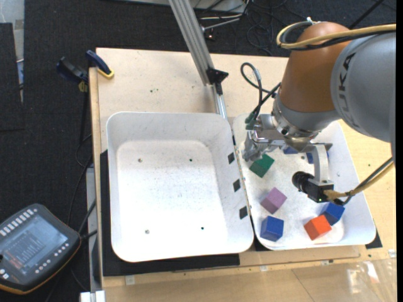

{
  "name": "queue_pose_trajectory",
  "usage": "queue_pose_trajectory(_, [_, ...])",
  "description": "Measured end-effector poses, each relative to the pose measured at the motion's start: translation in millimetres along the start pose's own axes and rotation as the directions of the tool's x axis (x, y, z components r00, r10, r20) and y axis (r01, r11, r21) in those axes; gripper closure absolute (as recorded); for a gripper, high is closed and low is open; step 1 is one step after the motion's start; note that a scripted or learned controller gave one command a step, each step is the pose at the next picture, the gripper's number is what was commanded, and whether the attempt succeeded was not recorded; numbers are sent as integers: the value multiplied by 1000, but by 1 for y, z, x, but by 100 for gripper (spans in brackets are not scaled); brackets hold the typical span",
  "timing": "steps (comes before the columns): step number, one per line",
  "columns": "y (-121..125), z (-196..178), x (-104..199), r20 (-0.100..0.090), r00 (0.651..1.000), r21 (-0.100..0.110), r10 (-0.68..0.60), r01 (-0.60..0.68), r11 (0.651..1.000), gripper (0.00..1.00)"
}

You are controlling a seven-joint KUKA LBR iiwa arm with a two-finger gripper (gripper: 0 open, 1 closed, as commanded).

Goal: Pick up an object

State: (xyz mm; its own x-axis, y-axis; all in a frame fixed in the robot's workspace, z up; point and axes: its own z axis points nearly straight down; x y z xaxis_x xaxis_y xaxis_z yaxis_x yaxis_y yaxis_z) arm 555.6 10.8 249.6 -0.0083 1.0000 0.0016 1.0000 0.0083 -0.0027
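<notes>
My gripper (254, 148) hangs over the upper left part of the right bin (360, 230), under the grey arm with its orange band. A green block (262, 165) lies tilted right at the gripper's tip, touching or nearly touching it. Lower in the same bin sit a purple block (274, 200), a blue block (272, 228), an orange block (317, 226) and a second blue block (334, 212). A bit of another blue thing (291, 150) peeks out from under the wrist.
The left bin (170, 181) lies beside the right one, their rims meeting near the gripper. A slanted metal pole (195, 36) comes down to the bins' far edge. A control pendant (31, 247) lies at the lower left, a clamp (85, 68) at the bench's far left corner.
</notes>
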Motion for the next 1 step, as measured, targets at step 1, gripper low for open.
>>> queue_pose_trajectory(1, [-8, -4, 51, 0, 1000, -2, 0, 0, 1000, 100])
